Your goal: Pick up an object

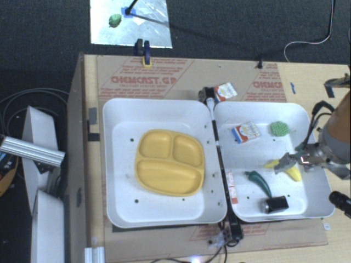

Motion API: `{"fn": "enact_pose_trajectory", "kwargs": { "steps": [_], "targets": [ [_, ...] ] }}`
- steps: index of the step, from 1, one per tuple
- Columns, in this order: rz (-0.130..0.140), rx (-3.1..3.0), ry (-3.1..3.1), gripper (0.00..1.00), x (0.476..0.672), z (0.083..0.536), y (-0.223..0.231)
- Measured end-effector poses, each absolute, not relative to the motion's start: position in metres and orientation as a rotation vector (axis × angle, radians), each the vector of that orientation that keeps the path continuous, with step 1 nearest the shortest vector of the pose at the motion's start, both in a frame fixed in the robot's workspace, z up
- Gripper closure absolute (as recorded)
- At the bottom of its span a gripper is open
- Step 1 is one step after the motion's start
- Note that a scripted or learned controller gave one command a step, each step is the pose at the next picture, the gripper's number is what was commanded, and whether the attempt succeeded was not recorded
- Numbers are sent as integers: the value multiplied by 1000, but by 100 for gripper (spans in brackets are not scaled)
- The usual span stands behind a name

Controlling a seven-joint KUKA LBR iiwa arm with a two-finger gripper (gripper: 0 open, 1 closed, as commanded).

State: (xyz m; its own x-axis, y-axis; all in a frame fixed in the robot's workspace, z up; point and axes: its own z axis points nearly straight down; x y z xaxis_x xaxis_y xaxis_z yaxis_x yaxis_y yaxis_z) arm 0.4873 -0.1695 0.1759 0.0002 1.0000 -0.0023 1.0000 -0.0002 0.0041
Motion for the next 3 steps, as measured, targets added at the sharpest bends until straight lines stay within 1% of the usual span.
{"fn": "enact_pose_trajectory", "kwargs": {
  "steps": [1, 3],
  "targets": [
    [2, 2217, 2223, 0, 522, 84, -159],
    [5, 2214, 2226, 0, 648, 85, -84]
  ]
}}
